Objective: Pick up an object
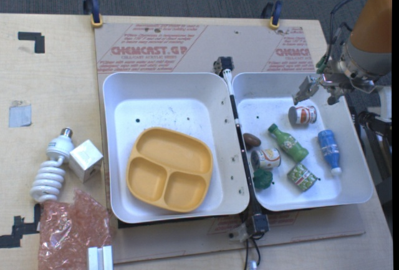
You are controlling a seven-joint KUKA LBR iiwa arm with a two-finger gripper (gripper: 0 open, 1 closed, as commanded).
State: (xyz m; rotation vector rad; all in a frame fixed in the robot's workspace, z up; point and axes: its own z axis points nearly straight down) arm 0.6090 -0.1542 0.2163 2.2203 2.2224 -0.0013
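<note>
The end effector (319, 89) hangs over the right bin's (355, 194) far edge; whether it is spread or pressed together, I cannot tell. Just near-left of it lies a small can (303, 115) (red-and-white label), with a green bottle (288, 143) and blue bottle (329, 150) nearer. A yellow tray (169, 169) sits in the left bin (118, 138).

Green bottle (288, 142) lies slantwise mid-bin, our landmark. Just above-right of it, a red-labelled can (303, 115) on its side. Right of it, a blue bottle (329, 149). Below-right, a green can (302, 177). Left, a tipped tin (267, 158).
</note>
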